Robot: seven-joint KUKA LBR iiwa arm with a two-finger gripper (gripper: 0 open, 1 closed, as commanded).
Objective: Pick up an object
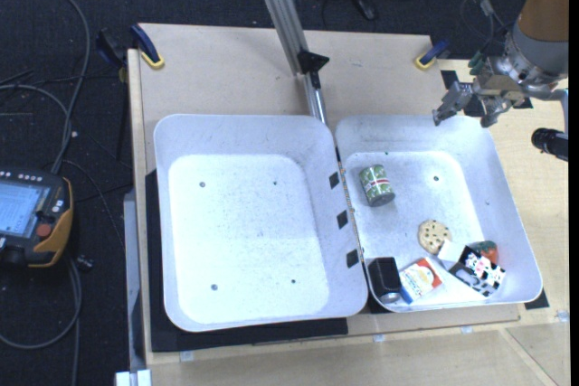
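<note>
here the end effector point(466, 107) hangs over the far rim of the right bin point(507, 194), its fingers spread apart with nothing between them. below and left of it in that bin lies a green can point(377, 184). farther below sit a round cookie point(434, 236), a black-and-white toy point(479, 268), a small packet point(421, 277) and a black block point(384, 277). well to its left is the left bin point(244, 221).

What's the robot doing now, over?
Gripper above right bin's far rim, holding nothing. Green can, cookie lie in bin. Path clear.
</note>
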